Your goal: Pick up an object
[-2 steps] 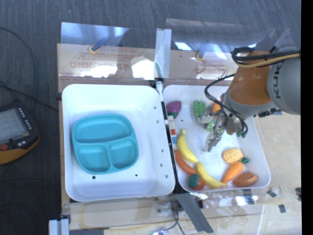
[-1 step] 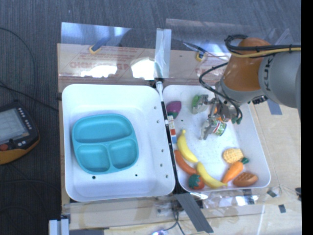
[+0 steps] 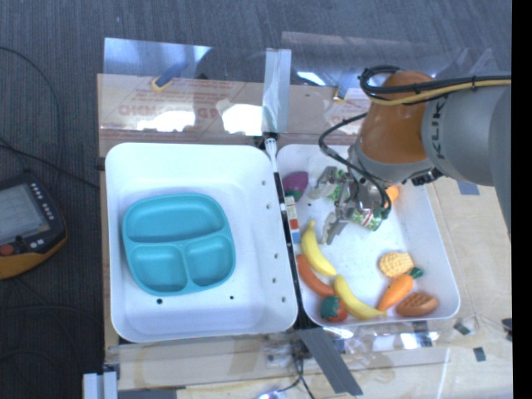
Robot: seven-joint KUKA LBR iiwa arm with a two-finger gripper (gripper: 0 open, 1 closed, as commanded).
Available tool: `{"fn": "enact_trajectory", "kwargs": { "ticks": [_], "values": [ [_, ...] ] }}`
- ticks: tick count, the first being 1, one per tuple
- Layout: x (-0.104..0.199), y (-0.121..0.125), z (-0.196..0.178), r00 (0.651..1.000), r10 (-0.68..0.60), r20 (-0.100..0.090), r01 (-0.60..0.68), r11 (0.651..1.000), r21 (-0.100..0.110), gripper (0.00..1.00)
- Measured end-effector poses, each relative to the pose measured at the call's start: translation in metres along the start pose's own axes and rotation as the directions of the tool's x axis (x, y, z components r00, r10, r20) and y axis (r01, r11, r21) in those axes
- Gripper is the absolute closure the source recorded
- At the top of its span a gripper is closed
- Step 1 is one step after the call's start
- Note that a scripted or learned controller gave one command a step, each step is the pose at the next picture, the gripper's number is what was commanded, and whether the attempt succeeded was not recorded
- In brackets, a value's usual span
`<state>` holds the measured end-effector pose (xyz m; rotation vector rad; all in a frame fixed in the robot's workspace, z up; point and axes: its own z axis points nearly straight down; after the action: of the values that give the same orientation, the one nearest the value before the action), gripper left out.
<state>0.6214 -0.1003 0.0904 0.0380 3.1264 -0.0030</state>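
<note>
- The worktop is a pale wood-coloured board with shiny glare patches along its far edge, and it stands on a dark grey carpeted floor.
- Two shallow white plastic bins sit side by side on it: the left bin and the right bin, their inner rims touching along the middle.
- A turquoise three-compartment plastic tray lies flat in the left bin, toward its left wall.
- The grey arm with its orange band reaches over the far right corner of the right bin.
- The fingers point down into the far half of the right bin; they look slightly spread, with nothing seen between them, though wiring clutters the area.
- A small green and red object sits just right of the fingers; whether it touches them I cannot tell.
- A purple toy lies by the bin's far left corner.
- Two yellow toy bananas, an orange toy sausage, a red strawberry, a corn cob, an orange carrot and a brown bread roll crowd the near half.
- A handheld controller with a grey screen and orange casing rests on the floor at the left.
</note>
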Motion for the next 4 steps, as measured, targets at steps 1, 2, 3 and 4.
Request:
{"fn": "enact_trajectory", "kwargs": {
  "ticks": [1,2,3,4],
  "values": [
    [-0.047,-0.021,0.001,0.992,0.122,-0.031,-0.122,0.992,-0.01,0.0],
    [-0.042,-0.012,0.0,0.99,0.14,-0.014,-0.14,0.99,0.007,0.0],
    [0.022,-0.071,0.0,0.989,0.146,-0.004,-0.146,0.989,0.003,0.0],
    [0.019,-0.07,-0.01,0.989,0.146,0.003,-0.146,0.989,0.003,1.0]
  ]
}}
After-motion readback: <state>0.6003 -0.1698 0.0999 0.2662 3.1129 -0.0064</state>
